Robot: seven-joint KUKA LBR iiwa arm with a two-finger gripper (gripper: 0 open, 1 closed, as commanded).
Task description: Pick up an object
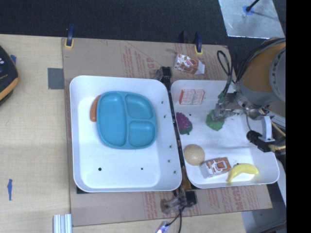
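From the camera above the counter (34,140), my arm (265,72) reaches in from the right edge of the frame, and my gripper (221,111) sits low over the upper middle of the right bin (243,181). It is right on top of a green object (214,122), which shows just below and to the left of it; I cannot tell whether my gripper is wide, narrow or closed on anything.

The right bin also holds a white and orange packet (191,96) in its upper left corner, a purple object (183,123) near its left wall, a tan ball (194,154) lower down, a small brown and white carton (215,167) just right of the ball, and a yellow banana (242,172) touching the carton's right end.

The left bin (121,178) holds a blue divided tray (127,119), with an orange object (93,108) poking out from under the tray's left edge.

Another packet (189,64) lies on the cardboard above the right bin.
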